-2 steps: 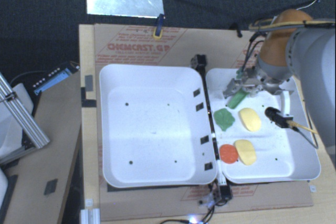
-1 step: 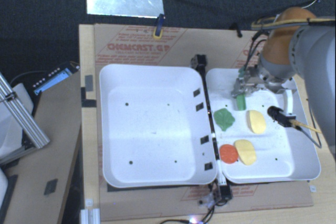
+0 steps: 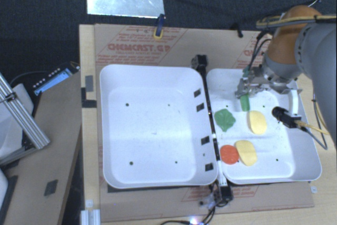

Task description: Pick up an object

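Observation:
My gripper (image 3: 245,93) hangs over the back left part of the right bin (image 3: 303,166). A small green stick (image 3: 245,103) stands upright between its fingertips, and the fingers are shut on it. Just below and to the left, a lumpy green piece (image 3: 225,119) lies on the bin floor. A pale yellow oval (image 3: 258,122) lies right of the stick. Toward the front of the bin, a red-orange round piece (image 3: 229,154) touches a yellow piece (image 3: 246,152).
The left bin (image 3: 113,113) sits beside the right one, with a black-clipped divider (image 3: 210,129) between them. The grey arm and its orange band (image 3: 287,42) cover the right bin's back right corner. A black fitting with a yellow cable (image 3: 287,117) sticks out near the yellow oval.

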Controlling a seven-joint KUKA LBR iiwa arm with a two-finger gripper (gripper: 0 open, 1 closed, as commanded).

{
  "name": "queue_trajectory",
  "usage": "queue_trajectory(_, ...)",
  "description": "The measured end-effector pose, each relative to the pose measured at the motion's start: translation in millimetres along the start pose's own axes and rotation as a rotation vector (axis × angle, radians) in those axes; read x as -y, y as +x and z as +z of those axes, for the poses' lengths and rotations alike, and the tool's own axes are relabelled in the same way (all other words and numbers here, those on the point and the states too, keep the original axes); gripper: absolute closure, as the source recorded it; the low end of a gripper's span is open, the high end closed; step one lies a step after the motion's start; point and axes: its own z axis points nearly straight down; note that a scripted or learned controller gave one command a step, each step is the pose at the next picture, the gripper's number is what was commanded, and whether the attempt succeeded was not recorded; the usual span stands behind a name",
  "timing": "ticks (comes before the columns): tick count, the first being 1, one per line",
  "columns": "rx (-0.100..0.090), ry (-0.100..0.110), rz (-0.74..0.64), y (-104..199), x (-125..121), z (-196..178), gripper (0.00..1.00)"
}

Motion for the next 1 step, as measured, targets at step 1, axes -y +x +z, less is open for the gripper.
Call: queue_trajectory(1, 0.001, -0.003, 0.001, -7.3, 37.4, -67.2, 1.0)
